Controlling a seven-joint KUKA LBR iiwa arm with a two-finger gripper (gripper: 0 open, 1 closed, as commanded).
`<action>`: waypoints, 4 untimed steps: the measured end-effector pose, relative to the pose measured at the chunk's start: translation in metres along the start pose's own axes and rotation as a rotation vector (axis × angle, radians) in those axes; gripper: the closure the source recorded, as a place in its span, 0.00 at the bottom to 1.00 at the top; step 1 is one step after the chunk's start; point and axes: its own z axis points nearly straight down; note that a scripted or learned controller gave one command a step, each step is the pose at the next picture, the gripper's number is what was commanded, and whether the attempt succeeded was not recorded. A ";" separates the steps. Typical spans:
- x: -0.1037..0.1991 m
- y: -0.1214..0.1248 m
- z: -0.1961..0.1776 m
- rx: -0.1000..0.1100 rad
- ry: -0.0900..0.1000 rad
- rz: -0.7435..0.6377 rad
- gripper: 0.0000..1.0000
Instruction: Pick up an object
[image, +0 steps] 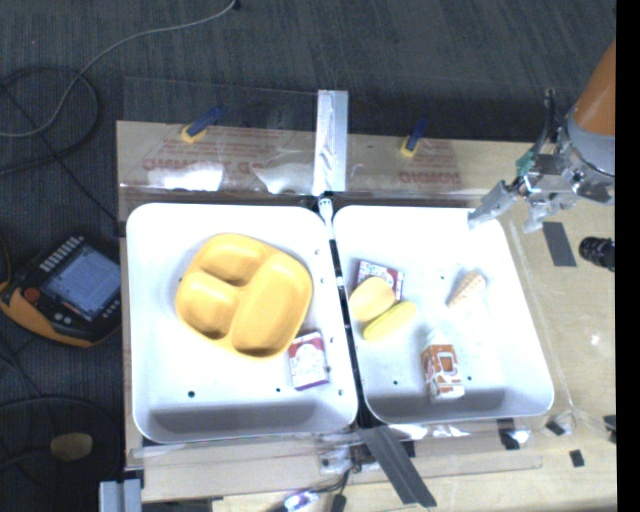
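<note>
The tool (512, 203) hovers over the right bin's (520, 395) far right corner, its fingers apart and empty. The nearest object, a small cone-shaped toy (465, 288), lies inside that bin; probably light, rigid and slippery, it seems best gripped across its wider end.

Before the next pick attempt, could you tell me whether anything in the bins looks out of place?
The small carton in the left bin lies tilted against the divider, and the cone in the right bin lies on its side. Nothing looks spilled.
</note>
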 end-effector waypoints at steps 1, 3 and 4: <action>0.018 -0.043 0.170 0.002 0.001 -0.022 0.00; 0.045 -0.064 0.185 -0.013 -0.004 -0.138 0.00; 0.046 -0.105 0.185 -0.020 -0.008 -0.229 0.00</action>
